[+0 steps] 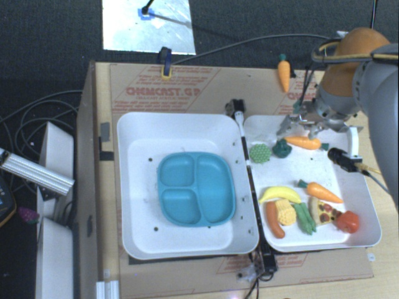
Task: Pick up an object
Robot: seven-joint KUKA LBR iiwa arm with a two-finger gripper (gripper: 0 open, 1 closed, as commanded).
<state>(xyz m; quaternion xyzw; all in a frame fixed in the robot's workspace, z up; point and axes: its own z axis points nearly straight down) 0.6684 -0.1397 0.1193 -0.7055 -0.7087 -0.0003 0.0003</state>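
Starting nearest the camera, the right bin (365,229) carries toys lying loose along its front: a tomato (349,220), pizza slice (325,212), green beans (305,217), corn (286,214), sausage (274,219), banana (280,194) and a carrot (323,192). Further back, the gripper (304,126) is down in the same bin, just above a second carrot (303,143), which lies on the bin floor beside a green piece (282,148) and broccoli (260,152). Whether the fingers are open or closed I cannot tell. By my judgement nothing is lifted yet; the grasp and lift remain. The left bin (134,167) carries a blue plate (195,187).
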